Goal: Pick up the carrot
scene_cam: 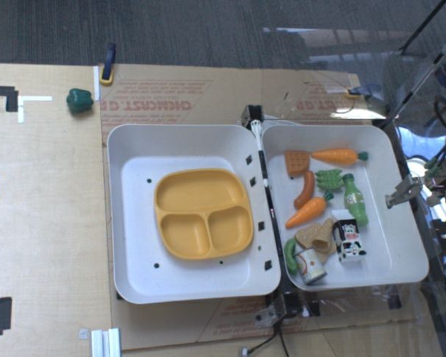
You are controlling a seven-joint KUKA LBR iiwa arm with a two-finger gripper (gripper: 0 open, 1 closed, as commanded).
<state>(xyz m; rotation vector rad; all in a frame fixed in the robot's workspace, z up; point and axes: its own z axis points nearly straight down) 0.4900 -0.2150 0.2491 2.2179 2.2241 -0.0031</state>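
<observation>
A: Camera view first. Where is the carrot?

B: There are 2 in the right bin (401, 266). The upper carrot (334, 155) lies near the far wall, long axis running left to right, green top toward the right. The lower carrot (306, 212) lies near the middle, tilted on a diagonal, tip pointing down-left, touching the sausage (305, 189) and just beside the bread slice (314, 236).

A: And the tool?

B: A grey metal part (404, 192) sits at the bin's right rim; I cannot tell whether the tool is apart or together, and nothing is clamped in it.

A: What could go wrong?

B: My guess: the lower carrot is crowded, so a descent could catch the sausage or green leafy toy (329, 178) instead. A grip along the long axis would likely slip; closing across it seems safer. The upper carrot has more room, though the wall is near. The left bin (126, 222) carries a yellow plate (204, 213).
</observation>
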